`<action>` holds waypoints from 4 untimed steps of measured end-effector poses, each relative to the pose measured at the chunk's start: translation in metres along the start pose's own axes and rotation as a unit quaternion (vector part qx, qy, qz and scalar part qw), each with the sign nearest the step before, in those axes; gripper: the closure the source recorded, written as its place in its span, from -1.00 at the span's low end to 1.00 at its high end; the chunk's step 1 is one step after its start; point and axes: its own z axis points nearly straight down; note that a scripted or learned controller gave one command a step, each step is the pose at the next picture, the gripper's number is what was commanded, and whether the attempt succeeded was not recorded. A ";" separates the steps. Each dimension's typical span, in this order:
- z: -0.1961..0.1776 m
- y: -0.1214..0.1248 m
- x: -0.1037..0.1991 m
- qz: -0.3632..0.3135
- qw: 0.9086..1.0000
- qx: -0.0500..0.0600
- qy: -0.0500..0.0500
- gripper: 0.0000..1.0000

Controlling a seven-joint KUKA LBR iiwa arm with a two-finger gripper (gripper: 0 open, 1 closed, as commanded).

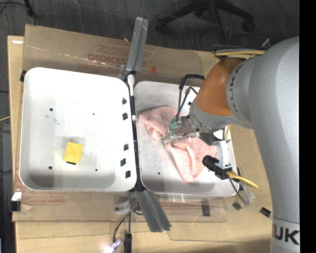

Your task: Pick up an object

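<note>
A crumpled pink cloth [185,151] lies in the right bin [152,178], stretching from its upper left toward its lower right. My gripper [175,136] is down on the cloth's middle, its metal end pressed into the folds. The arm's grey body and orange band cover the bin's right side. A small yellow block [73,152] sits in the left bin [42,88], toward its lower left.
A grey divider bar [132,109] runs between the two bins. Cardboard [84,46] lies under the bins on the bench. A black plug with a yellow cable [226,173] hangs off the wrist over the right bin's lower right corner.
</note>
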 end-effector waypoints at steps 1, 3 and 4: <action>-0.009 0.000 0.001 -0.003 1.000 0.001 0.000 1.00; -0.089 0.043 0.086 0.011 1.000 0.000 0.001 -1.00; -0.031 0.057 0.055 0.014 1.000 -0.002 -0.001 -1.00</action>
